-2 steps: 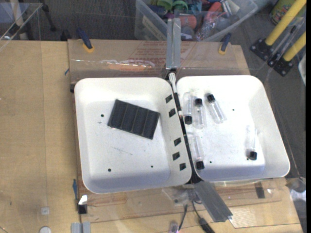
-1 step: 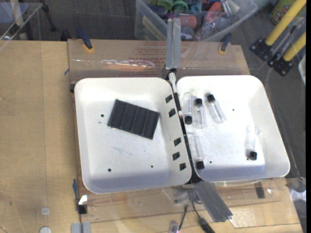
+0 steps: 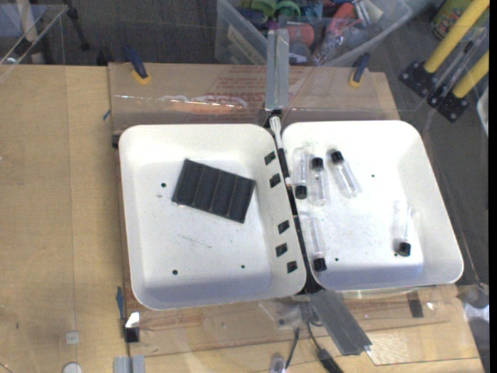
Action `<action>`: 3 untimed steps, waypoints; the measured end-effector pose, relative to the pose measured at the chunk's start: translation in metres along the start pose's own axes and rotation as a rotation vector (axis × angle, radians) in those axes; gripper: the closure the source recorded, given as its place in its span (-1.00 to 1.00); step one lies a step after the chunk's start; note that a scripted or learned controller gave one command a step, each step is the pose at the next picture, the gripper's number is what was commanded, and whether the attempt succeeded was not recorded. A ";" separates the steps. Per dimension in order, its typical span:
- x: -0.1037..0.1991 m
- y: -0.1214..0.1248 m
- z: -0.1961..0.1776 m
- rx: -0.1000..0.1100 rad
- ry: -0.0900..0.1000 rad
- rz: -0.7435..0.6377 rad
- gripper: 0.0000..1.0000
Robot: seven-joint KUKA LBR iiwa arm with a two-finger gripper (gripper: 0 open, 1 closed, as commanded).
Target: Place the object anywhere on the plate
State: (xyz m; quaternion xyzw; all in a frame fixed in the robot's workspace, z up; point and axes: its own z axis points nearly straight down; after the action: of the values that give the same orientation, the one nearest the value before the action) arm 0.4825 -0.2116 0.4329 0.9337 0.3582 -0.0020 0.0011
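Observation:
A dark, ribbed rectangular plate [image 3: 213, 190] lies flat in the left white bin [image 3: 147, 278], a little left of its middle and slightly turned. The right white bin [image 3: 435, 263] holds several clear tubes with black caps. Two of them, one tube [image 3: 317, 171] and another [image 3: 344, 172], lie side by side near the back. A third tube [image 3: 316, 243] rests along the inner wall at the front, and one more tube [image 3: 401, 230] lies near the right front corner.
A row of small black clips [image 3: 281, 225] runs down the seam between the two bins. Behind the bins stands a clear storage box [image 3: 311, 10] full of colourful toys. Yellow-handled tools [image 3: 458, 29] lie at the back right.

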 end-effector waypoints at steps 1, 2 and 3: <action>0.000 0.000 0.000 0.001 0.000 -0.001 -1.00; 0.002 0.000 -0.010 -0.001 -0.002 -0.003 1.00; 0.002 0.000 -0.009 0.000 -0.002 -0.004 -1.00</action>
State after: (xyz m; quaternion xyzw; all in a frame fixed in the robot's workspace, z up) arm 0.4840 -0.2102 0.4424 0.9329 0.3602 -0.0029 0.0014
